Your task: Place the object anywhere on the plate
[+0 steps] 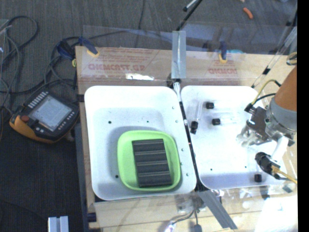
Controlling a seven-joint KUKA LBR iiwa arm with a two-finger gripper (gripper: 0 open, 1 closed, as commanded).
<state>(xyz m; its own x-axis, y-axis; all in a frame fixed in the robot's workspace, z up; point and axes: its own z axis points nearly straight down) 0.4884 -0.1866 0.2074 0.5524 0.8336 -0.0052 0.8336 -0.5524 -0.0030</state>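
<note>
Green square plate (124, 144) with a dark ridged block (152, 162) is seen in the left bin, far from the gripper (256, 132) by the right bin's right edge.

This is a robotics lab. A wooden desk (145, 64) carries two shallow white bins (96, 105) side by side, clamped at its far edge. On the grey carpet floor (43, 47) to the left lies a teach pendant (46, 115) with trailing cables (19, 28), and the grey arm (285, 115) reaches in from the right.
</note>
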